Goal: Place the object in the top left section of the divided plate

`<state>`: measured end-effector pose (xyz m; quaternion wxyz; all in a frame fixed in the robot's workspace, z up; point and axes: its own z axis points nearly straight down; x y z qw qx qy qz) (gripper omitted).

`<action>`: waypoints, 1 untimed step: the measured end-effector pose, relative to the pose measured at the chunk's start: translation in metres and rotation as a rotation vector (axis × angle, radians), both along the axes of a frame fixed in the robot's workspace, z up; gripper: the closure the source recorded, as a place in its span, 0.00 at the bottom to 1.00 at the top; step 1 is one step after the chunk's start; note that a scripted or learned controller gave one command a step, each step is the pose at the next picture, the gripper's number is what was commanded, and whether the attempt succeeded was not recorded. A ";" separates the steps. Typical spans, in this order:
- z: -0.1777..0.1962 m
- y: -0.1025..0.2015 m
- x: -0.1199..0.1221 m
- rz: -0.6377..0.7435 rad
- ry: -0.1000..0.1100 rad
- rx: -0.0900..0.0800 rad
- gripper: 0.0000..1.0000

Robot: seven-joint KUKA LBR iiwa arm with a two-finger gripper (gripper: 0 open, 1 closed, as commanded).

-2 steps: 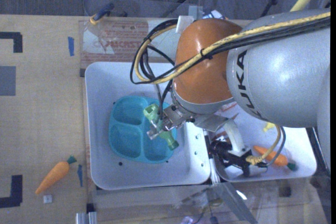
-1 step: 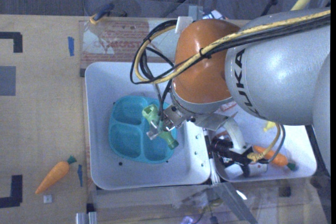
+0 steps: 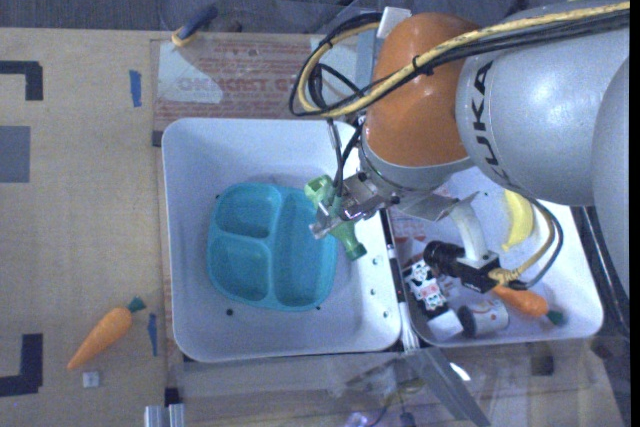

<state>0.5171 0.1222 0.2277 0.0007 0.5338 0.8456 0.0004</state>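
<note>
Camera view, from above at a slant: the grey arm with its orange band reaches in from the right and hangs over the inner edge of the left white bin (image 3: pixel 190 215). Its hand (image 3: pixel 338 215) sits just past the right rim of the teal divided plate (image 3: pixel 270 245), which lies flat in that bin with two small sections on its left side and one long section on its right. A small green object (image 3: pixel 335 213) appears at the fingertips, one end showing above and one below them; it seems to be pinched between nearly closed fingers, though the wrist hides much of the contact. The plate's sections all look bare, so the placing is not yet done: judged from this, the pick is complete and the carry across the plate to the top left section and the release remain. The right bin (image 3: pixel 585 315) holds a banana (image 3: pixel 518 220), a carrot (image 3: pixel 525 300) and small items; another carrot (image 3: pixel 100 335) lies on the tabletop (image 3: pixel 80 215).
</note>
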 end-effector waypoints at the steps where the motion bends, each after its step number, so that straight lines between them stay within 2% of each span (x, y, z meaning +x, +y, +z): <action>1: -0.020 0.033 0.003 0.079 0.003 0.000 1.00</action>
